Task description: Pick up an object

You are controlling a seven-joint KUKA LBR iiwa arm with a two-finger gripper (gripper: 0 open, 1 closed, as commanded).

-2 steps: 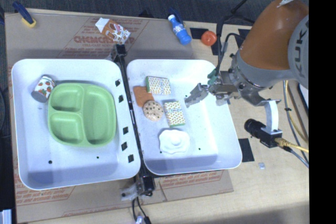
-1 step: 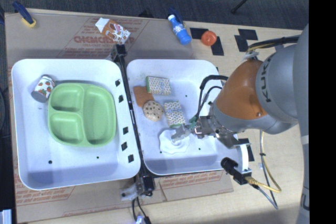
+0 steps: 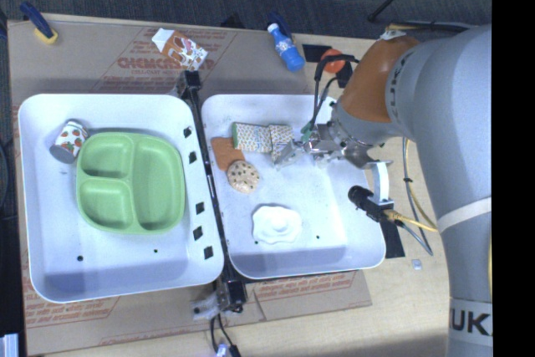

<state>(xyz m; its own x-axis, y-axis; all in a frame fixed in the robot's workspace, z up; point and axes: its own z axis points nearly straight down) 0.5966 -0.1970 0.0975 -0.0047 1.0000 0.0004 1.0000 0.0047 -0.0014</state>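
In the right bin (image 3: 351, 238) a patterned green-and-tan block (image 3: 259, 136) lies near the back left. An orange piece (image 3: 223, 151) lies beside it, with a speckled round cookie (image 3: 242, 175) just in front. A white fried-egg toy (image 3: 276, 224) rests near the bin's front. My gripper (image 3: 294, 146) is low in the bin, right at the block's right end, with the grey arm and its orange band (image 3: 372, 84) behind it. I cannot see whether it touches the block.
The left bin (image 3: 50, 263) holds a green divided plate (image 3: 131, 180) and a small printed cup (image 3: 68, 140) at its back left. Behind the bins on the cardboard lie a blue bottle (image 3: 287, 48) and a snack packet (image 3: 180, 50). Cables hang by the arm at the right.
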